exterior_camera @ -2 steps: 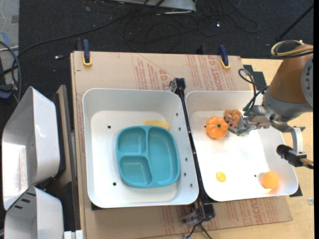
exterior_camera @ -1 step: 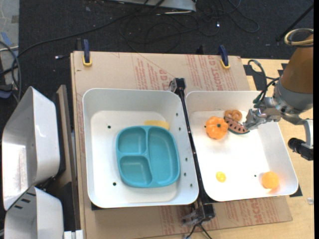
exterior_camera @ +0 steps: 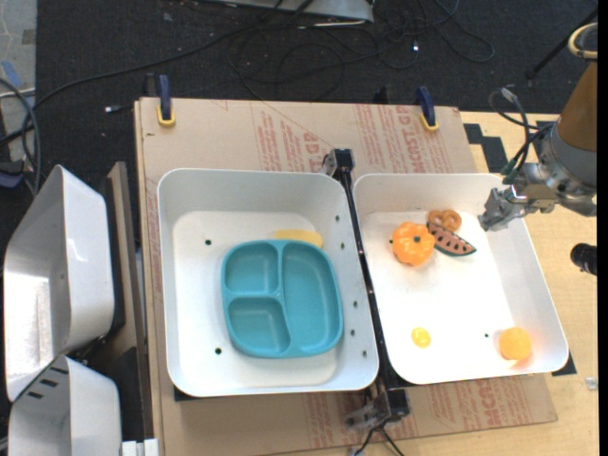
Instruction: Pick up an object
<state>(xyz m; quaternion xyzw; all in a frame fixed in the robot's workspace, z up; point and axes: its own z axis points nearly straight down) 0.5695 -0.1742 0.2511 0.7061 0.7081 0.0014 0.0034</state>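
Grey two-finger gripper (exterior_camera: 496, 213) hovered empty; its opening I couldn't tell.
Approach step: next I'd descend onto the small orange plastic pumpkin (exterior_camera: 413, 243) left of it.

Divided tray (exterior_camera: 282, 298) in left bin (exterior_camera: 180, 255); toy pumpkin (exterior_camera: 413, 243), pretzel (exterior_camera: 444, 220) and watermelon slice (exterior_camera: 455, 245) in right bin (exterior_camera: 532, 283)

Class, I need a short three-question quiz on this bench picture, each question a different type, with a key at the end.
1. True or false: the teal divided tray lies in the right bin.
2. Which thing lies nearest the small pumpkin? A) the orange ball B) the watermelon slice C) the small yellow piece
3. Fill in: the end effector hangs over the right bin's ____ edge, as the camera sees it.

Key: 1 false, it lies in the left bin; 2 B; 3 right.
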